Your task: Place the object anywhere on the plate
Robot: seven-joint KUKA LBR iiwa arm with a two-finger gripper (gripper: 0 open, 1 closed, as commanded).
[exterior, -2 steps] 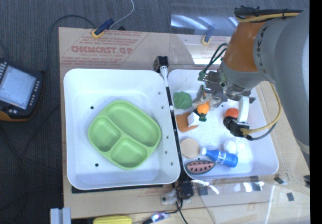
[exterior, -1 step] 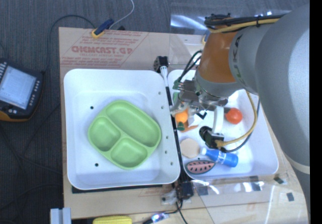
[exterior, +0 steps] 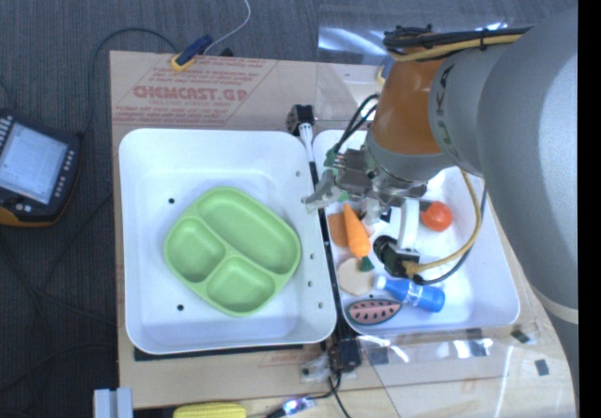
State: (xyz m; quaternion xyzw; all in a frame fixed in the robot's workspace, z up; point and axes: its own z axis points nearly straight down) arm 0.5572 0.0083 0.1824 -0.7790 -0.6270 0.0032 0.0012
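Camera view looks down on two white bins side by side. Left bin (exterior: 150, 181) holds the green three-compartment plate (exterior: 233, 250), lying flat near its middle. To the right of the plate, past the divider, the right bin (exterior: 488, 299) holds an orange carrot (exterior: 355, 230), a red tomato-like piece (exterior: 436, 215), a blue bottle (exterior: 413, 293), a watermelon slice (exterior: 374, 311) and a pale round piece (exterior: 355, 275). The gripper (exterior: 368, 209) hangs over the carrot; whether it grips anything cannot be told.

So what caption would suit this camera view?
Gripper hovers over toy carrot in right bin; green plate waits left.
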